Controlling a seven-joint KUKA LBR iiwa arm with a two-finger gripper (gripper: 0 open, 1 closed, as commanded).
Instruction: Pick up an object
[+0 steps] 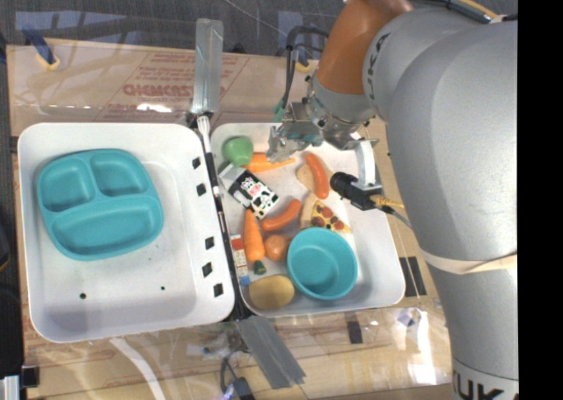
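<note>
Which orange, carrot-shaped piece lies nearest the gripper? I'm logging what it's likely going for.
The small carrot at the right bin's top, beside the green ball, just under the gripper. The other carrot lies lower, next to the teal bowl.

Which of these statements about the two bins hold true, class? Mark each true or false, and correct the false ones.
1. The teal divided plate lies in the left bin. True.
2. The teal bowl sits in the left bin. False: it sits in the right bin.
3. The gripper is over the right bin's far end. True.
4. A carrot lies on the divided plate. False: it lies in the right bin, beside the bowl.
5. A green ball lies in the right bin. True.
</note>
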